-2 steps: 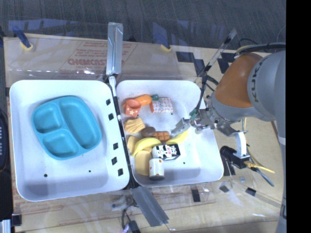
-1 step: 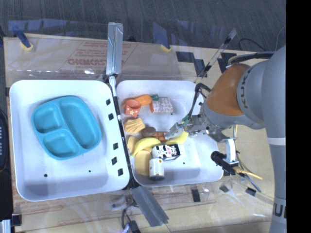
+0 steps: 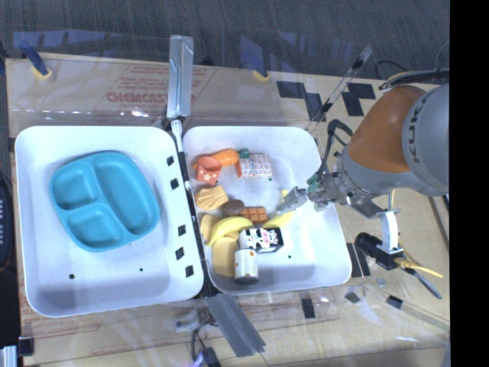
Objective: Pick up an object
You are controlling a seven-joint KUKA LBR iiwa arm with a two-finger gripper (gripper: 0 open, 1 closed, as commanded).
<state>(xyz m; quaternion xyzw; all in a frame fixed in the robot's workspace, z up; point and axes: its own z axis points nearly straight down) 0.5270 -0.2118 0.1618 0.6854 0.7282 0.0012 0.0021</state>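
My gripper (image 3: 293, 199) hangs over the right part of the right bin (image 3: 321, 262), its tip pointing left toward the pile of toy food. Just left of the tip lie a small orange waffle piece (image 3: 257, 214) and a brown cookie (image 3: 233, 206). Under them sit a yellow banana (image 3: 223, 231), a black-and-white cow-patterned carton (image 3: 262, 239) and a small pale can (image 3: 244, 265). Farther back are an orange cup-like toy (image 3: 212, 166), a pink-and-white box (image 3: 255, 166) and a tan ridged bread piece (image 3: 212, 197). Nothing shows between the gripper's tips.
The left bin (image 3: 46, 281) holds a blue divided plate (image 3: 105, 198). A metal divider strip (image 3: 180, 75) rises between the bins at the back. The arm's grey body with its orange band (image 3: 390, 128) reaches in from the right, over the right bin's wall.
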